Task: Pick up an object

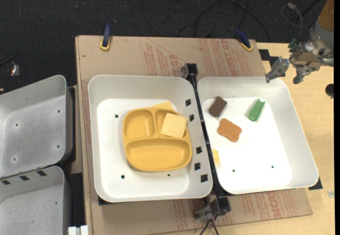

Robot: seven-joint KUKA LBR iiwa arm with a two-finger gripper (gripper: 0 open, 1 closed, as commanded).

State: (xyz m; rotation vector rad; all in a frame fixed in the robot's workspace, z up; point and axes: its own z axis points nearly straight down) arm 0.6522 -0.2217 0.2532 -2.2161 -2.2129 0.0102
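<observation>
In the right bin (276, 175) lie a brown block (217, 106), a green oblong piece (256, 110) and an orange ridged piece (229, 129). My gripper (289, 72) hangs above the bin's far right corner, well up and to the right of the green piece. Its two fingers stand spread apart with nothing between them. In the left bin (106, 175) a yellow compartment tray (154, 146) holds a pale yellow square block (173, 125) in its upper right compartment.
A black divider (201, 133) runs between the two bins. Both bins rest on a cardboard sheet (143, 53) held by clamps at the back. Grey metal lids (32, 122) lie at the left. Cables lie on the dark floor beyond.
</observation>
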